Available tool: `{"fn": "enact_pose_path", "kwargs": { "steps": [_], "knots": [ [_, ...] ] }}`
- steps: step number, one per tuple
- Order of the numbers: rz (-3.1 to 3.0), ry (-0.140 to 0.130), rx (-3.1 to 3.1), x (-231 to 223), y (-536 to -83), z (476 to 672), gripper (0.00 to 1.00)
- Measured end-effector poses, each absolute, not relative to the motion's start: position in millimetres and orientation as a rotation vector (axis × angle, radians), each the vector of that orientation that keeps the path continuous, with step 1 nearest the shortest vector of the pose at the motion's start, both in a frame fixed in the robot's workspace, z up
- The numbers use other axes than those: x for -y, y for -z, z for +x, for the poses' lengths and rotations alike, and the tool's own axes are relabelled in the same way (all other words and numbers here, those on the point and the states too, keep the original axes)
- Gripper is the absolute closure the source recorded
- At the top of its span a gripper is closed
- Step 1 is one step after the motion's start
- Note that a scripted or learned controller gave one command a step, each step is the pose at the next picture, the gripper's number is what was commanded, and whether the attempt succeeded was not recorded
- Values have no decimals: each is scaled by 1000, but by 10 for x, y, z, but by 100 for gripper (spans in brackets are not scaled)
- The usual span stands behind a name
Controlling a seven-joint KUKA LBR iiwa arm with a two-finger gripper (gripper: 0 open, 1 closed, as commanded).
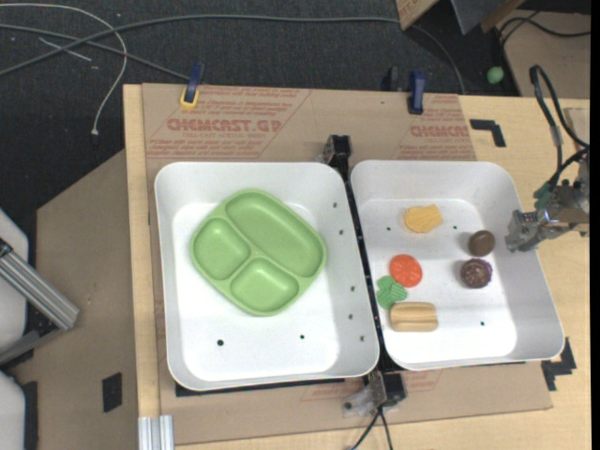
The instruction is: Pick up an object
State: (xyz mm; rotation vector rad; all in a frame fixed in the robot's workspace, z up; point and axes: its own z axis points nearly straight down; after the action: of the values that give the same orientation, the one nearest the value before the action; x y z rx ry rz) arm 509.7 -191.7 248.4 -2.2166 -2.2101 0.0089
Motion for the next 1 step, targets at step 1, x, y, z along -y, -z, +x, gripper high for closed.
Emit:
{"fn": "enact_pose_path", "kwargs": {
  "steps": [1],
  "knots": [
    [-2220, 0, 2221, 1914, -2539, 5120, 0]
  ]
}}
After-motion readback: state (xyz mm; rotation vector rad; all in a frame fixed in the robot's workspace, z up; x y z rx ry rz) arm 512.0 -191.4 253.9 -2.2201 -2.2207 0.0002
